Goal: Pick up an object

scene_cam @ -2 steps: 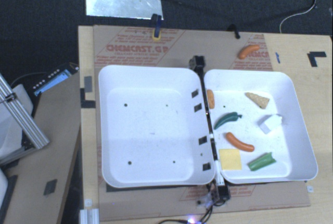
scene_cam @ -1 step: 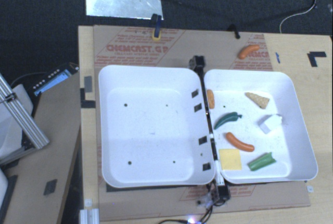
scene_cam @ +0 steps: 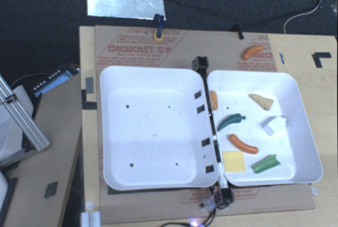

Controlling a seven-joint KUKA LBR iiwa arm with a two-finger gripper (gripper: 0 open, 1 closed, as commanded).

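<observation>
Green pepper piece [scene_cam: 264, 163] and yellow cheese slice [scene_cam: 234, 161] at right bin [scene_cam: 306, 131] near edge; orange sausage [scene_cam: 243, 143], dark green chili [scene_cam: 230, 121], white block [scene_cam: 274, 125], bread wedge [scene_cam: 261, 101] behind. Second sausage [scene_cam: 252, 52] on tabletop. Gripper state: cannot tell.

Both white bins [scene_cam: 153, 75] look like smooth, slightly glossy plastic; the board [scene_cam: 174, 44] beneath looks like matt printed cardboard.

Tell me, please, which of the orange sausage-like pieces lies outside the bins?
The orange sausage on the cardboard above the right bin. The other two, one by the divider and one mid-bin, lie inside it.
</observation>
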